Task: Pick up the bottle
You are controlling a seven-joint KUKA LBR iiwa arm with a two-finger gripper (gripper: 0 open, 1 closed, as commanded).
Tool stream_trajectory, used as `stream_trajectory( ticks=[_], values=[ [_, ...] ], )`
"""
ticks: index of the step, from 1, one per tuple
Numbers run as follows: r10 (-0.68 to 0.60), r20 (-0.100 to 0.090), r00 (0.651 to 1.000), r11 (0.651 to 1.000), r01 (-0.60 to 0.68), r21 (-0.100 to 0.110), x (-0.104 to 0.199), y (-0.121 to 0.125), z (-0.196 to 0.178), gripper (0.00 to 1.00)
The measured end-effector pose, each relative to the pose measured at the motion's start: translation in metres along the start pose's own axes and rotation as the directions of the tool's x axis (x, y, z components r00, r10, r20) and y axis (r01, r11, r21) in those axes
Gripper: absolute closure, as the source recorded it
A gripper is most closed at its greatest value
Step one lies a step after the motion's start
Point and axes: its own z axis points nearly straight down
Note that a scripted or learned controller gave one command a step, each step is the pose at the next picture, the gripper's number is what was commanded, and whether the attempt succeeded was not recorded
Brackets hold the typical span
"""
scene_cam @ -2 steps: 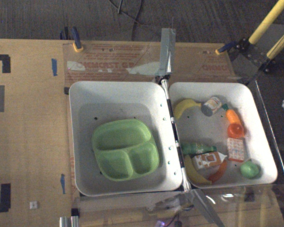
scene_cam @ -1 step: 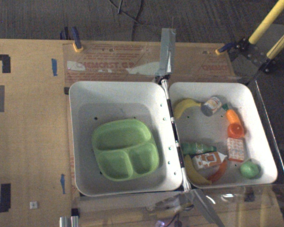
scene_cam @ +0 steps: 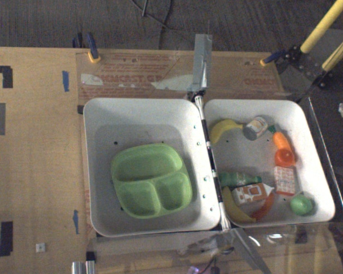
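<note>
A small green bottle (scene_cam: pixel 240 180) with a pale label lies on its side in the right bin (scene_cam: pixel 308 131), near the bin's left wall. Its cap end points right. It touches a white and orange carton (scene_cam: pixel 251 194) just in front of it. A yellow banana (scene_cam: pixel 233 208) lies along the wall below the bottle.
The right bin also holds a second banana (scene_cam: pixel 223 129), a grey can (scene_cam: pixel 255 127), an orange carrot-shaped item (scene_cam: pixel 283 148), a red and white packet (scene_cam: pixel 284 180), a green ball (scene_cam: pixel 301 204) and a red pepper (scene_cam: pixel 264 207). A green divided plate (scene_cam: pixel 151 180) sits in the left bin (scene_cam: pixel 103 124).
</note>
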Motion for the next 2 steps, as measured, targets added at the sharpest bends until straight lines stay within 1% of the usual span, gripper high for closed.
stream_trajectory(
  ticks=[1, 2],
  values=[
    [0.05, -0.001, 0.999, 0.999, -0.05, 0.005, -0.032, -0.048, 0.059, 1.0],
    [0.376, 0.001, 0.927, 0.927, -0.376, 0.002, -0.035, -0.045, 0.025, 1.0]
  ],
)
